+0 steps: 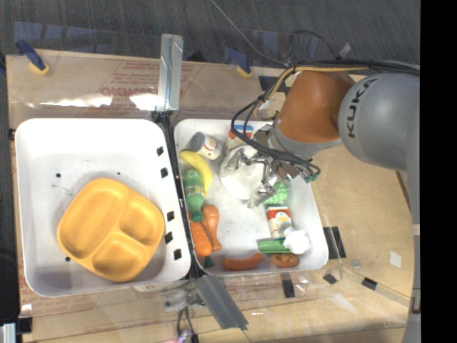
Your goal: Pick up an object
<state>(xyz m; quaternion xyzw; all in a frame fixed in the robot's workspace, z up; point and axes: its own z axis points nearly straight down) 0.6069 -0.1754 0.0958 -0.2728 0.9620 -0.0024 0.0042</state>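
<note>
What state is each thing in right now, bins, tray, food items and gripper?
Yellow tray: lying flat in the left bin, hollows up.
Banana: lying by the right bin's left wall.
Green bottle: lying on its side.
Carrot: lying flat.
Sausage: lying along the near wall.
Gripper: low over the right bin, grip unclear.
</note>
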